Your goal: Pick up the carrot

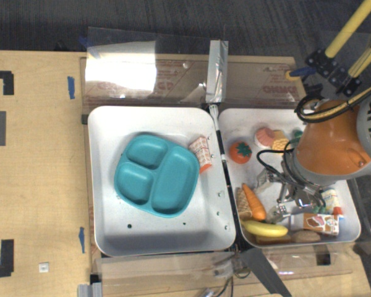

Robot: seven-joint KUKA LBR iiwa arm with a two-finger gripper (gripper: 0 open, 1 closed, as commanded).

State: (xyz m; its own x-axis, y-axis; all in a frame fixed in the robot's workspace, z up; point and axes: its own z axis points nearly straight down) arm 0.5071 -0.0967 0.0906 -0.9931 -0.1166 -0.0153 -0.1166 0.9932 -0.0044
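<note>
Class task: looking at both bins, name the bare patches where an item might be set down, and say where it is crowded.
Free: the left bin's floor in front of the teal plate and along its left wall. Crowded: the right bin, where carrot, banana, tomato, cartons and the tool sit close together.

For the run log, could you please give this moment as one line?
task: pick up carrot | carrot: lying in right bin, beside banana | gripper: over right bin, right of carrot | hold: none seen

My site: robotics lab. Evidence: taped plywood bench [31, 166], twin white bins [105, 166], cabled arm [334, 144].
</note>
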